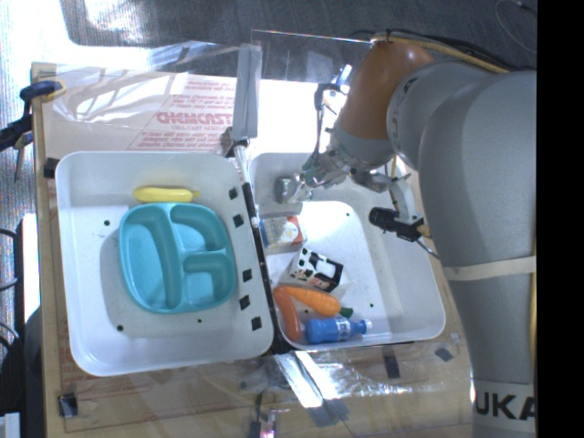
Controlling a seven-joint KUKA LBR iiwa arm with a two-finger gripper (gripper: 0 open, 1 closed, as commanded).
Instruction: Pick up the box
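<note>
A small box (281,233) with white, orange and blue print lies in the right bin (401,286), against its left wall. A second boxy item with a black-and-white pattern (317,270) lies just in front of it, tilted. My gripper (289,188) hangs over the far left corner of the right bin, a little beyond the small box and apart from it. Nothing shows in the gripper.
An orange carrot (306,301) and a blue bottle (336,328) lie at the right bin's near left corner. The left bin (82,272) holds a blue divided plate (176,255) and a yellow banana (164,193). The grey arm (456,153) covers the right bin's right side.
</note>
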